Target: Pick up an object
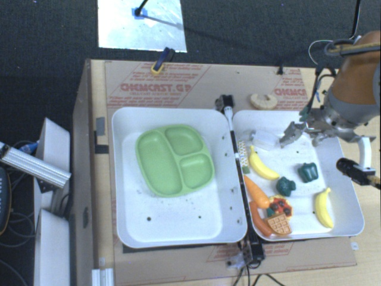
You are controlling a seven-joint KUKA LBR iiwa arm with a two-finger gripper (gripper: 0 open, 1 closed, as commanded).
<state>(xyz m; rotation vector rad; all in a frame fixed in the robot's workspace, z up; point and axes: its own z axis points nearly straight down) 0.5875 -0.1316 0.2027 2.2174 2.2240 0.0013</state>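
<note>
You see 2 white bins side by side. The left bin [137, 219] holds 1 green divided plate [174, 159] with 3 compartments. The right bin [351, 219] holds 2 bananas: banana 1 [261, 164] near the divider, banana 2 [323, 207] toward the right wall. Between them lie a dark green pepper [308, 171] and a teal broccoli-like piece [286, 186]. At the front left corner you find a carrot [256, 190], a waffle cone [278, 224] and small red items, hard to separate. The gripper [293, 133] hangs over the bin's back part; nothing shows between its fingers, and their spacing is not something you can tell. The arm is cut off at the right edge. A tan disc [264, 101] sits behind the bin.
</note>
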